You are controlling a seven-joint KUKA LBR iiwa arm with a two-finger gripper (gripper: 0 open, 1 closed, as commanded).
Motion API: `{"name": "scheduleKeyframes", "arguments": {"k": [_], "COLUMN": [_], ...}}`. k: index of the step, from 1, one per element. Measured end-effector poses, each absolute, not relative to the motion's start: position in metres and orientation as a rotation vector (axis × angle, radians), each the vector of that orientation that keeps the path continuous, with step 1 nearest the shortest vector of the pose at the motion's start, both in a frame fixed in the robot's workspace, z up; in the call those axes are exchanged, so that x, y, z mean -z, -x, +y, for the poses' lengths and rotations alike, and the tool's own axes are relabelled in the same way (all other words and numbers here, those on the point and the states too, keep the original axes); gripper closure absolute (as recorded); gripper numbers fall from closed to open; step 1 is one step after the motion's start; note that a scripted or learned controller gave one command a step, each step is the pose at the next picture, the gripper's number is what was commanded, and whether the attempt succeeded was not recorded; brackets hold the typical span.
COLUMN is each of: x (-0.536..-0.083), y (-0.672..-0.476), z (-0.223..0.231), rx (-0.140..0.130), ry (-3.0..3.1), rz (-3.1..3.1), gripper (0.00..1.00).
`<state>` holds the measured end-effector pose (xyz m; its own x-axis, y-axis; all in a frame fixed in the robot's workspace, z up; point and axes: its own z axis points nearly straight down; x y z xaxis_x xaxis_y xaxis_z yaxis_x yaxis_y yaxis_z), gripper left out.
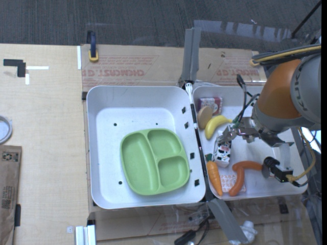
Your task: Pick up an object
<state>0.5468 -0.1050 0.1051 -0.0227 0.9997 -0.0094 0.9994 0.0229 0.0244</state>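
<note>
Banana (216, 124) lies in the right bin (286, 189) just up-left of the gripper (227, 138), whose finger spread I cannot tell, hanging over a small black-and-white carton (222, 154) crowded by a carrot (214, 176) near the dividing rim, lettering unreadable.

Readable markings: mirrored red lettering on the cardboard sheet (153, 65) beyond the bins, far left of the gripper (225, 139), appears to read "CHEMCAST GP"; a recycling symbol marks the brown paper bag (9, 188) at far left.
</note>
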Motion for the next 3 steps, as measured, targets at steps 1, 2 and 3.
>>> {"name": "scheduleKeyframes", "arguments": {"k": [1,2,3], "x": [-0.106,-0.151,-0.103], "y": [-0.524,-0.479,-0.482], "z": [-0.098,-0.167,-0.114], "rx": [-0.031,0.002,0.007], "ry": [-1.926,-1.85,-1.604], "rz": [2.434,2.541,2.678], "gripper": [0.0,0.0,0.0]}}
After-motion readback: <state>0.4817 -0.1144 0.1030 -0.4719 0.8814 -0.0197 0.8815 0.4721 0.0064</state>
